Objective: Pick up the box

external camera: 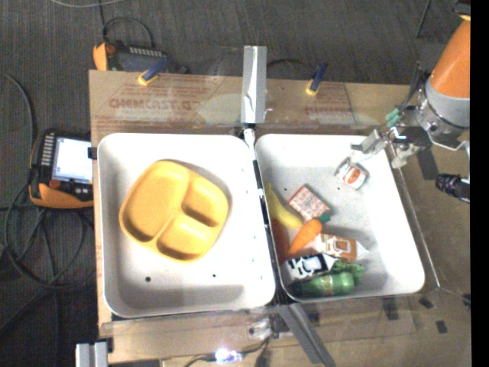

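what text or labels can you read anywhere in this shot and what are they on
Red print on the cardboard sheet behind the bins: mirrored and too blurred to read.
Small box, cartons and handheld screen: markings too small to read.
Nothing legible.

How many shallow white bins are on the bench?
2. The left shallow white bin holds a yellow divided tray; the right shallow white bin holds the small toy items.

Yellow tray (176, 209): glossy smooth plastic. Bins (114, 281): matt white plastic. Bench board (153, 102): brown cardboard.
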Motion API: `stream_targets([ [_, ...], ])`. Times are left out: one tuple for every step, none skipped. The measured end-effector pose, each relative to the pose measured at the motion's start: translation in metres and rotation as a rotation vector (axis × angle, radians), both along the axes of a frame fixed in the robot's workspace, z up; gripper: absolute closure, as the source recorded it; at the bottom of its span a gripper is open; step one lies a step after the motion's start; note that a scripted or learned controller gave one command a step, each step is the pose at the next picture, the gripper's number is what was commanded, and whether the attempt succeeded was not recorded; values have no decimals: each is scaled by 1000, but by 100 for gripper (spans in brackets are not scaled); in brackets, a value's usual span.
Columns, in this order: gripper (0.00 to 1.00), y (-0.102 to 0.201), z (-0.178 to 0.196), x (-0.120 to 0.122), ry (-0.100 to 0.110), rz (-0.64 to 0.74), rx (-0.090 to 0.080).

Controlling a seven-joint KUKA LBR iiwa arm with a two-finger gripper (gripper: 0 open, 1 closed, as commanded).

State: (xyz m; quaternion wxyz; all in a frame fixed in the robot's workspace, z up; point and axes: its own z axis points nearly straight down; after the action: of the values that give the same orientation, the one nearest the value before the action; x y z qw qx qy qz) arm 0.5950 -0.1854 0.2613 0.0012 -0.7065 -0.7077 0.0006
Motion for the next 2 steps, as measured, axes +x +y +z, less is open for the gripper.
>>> stream_targets([
  [0,13,-158,34,0,-55,-3],
  [0,75,-171,25,-12,-33,-8],
])
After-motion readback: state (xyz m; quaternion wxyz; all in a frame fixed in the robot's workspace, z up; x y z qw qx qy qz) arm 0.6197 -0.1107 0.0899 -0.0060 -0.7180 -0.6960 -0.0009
